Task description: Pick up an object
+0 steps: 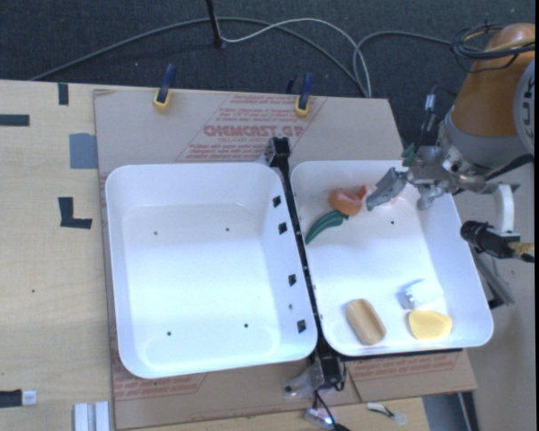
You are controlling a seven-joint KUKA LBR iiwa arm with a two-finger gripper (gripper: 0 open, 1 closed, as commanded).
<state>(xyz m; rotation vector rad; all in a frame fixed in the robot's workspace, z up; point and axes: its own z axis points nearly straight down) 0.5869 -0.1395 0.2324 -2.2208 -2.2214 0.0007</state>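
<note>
The right bin (449, 241) holds several objects. An orange-pink piece (345, 200) lies near its back left, with a green curved piece (322, 227) just in front of it. A tan oblong piece (364, 321), a yellow lump (428, 324) and a small grey-blue bit (411, 292) sit near the front. My gripper (404, 194) hangs over the back of the right bin, open, with nothing between its fingers. Its left finger (384, 189) is just right of the orange-pink piece.
The left bin (126, 241) sits beside the right one, with a black divider rail (292, 241) and clips between them. Both rest on a cardboard sheet (242, 128) held by two clamps. Cables run behind the bench.
</note>
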